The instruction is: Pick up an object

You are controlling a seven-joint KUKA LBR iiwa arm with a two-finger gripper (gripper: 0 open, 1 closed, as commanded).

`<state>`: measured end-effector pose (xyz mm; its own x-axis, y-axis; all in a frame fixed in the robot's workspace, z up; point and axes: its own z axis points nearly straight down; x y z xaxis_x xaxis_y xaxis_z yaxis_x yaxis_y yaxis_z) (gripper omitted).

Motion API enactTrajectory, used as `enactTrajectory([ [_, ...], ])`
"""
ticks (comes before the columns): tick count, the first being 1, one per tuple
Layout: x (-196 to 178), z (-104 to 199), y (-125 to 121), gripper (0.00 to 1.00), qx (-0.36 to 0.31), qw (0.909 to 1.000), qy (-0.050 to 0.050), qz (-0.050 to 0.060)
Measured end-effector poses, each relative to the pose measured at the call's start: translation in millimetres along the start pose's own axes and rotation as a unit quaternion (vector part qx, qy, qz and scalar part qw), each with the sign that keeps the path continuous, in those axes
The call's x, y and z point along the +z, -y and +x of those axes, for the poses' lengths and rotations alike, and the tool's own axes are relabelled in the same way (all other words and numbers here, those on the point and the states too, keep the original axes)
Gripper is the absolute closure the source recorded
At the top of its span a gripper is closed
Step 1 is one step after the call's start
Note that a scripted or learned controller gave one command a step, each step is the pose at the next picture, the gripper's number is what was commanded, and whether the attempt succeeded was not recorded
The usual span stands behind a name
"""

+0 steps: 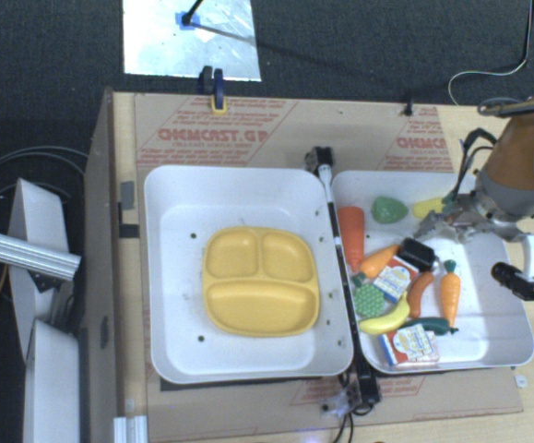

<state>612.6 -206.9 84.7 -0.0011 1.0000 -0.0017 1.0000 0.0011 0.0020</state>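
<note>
The gripper (416,250) hangs low in the right bin (516,340), above toy food; whether it is parted or closed I cannot tell. A yellow tray (259,280) lies in the left bin (179,201).

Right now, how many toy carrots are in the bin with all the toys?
2, I think. One carrot lies tilted at the pile's middle, beside the gripper. The other carrot stands farther right, greens up. More may hide underneath.
</note>
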Motion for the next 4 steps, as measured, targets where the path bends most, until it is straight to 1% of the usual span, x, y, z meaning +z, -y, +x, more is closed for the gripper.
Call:
enactTrajectory([
  [1,3.8,43.1,-46.6,0.00,0.002,0.9999,-0.001,0.014],
  [2,3.7,38.6,-45.4,0.00,0.001,0.9999,-0.003,0.012],
  [3,-0.1,66.2,0.2,0.00,0.000,1.0000,-0.001,0.000],
  [4,3.6,96.8,-33.4,0.00,0.001,0.9999,0.000,0.015],
])
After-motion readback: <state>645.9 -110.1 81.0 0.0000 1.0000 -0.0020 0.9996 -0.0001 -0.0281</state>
